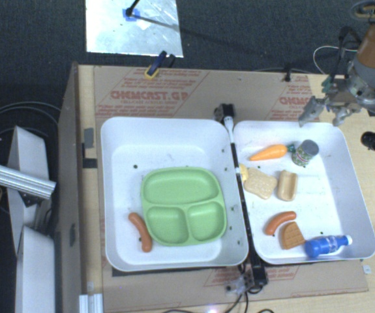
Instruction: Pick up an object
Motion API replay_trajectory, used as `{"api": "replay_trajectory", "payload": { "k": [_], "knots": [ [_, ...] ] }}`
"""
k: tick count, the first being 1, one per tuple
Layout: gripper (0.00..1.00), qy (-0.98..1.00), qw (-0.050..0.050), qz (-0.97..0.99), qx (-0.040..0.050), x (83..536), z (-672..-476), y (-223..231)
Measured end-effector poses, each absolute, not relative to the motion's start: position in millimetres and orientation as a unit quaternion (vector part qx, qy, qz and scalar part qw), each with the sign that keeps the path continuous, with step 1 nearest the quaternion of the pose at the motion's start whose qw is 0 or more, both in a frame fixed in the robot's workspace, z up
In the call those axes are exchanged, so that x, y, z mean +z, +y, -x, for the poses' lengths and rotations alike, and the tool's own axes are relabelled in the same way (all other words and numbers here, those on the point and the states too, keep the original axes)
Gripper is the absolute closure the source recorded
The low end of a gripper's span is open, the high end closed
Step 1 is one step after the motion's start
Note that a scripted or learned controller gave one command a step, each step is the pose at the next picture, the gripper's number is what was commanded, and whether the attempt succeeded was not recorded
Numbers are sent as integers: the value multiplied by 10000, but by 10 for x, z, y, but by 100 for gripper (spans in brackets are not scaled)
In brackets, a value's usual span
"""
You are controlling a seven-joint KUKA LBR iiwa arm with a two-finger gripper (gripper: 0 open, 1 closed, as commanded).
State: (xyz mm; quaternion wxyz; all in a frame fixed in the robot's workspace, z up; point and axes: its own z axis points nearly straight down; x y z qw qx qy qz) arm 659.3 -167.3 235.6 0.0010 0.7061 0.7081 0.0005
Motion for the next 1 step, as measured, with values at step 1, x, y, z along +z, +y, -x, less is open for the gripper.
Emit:
{"api": "replay_trajectory", "payload": {
  "k": [1],
  "knots": [
    [0,7076,8,-7067,2,1918,-6420,-1734]
  ]
}}
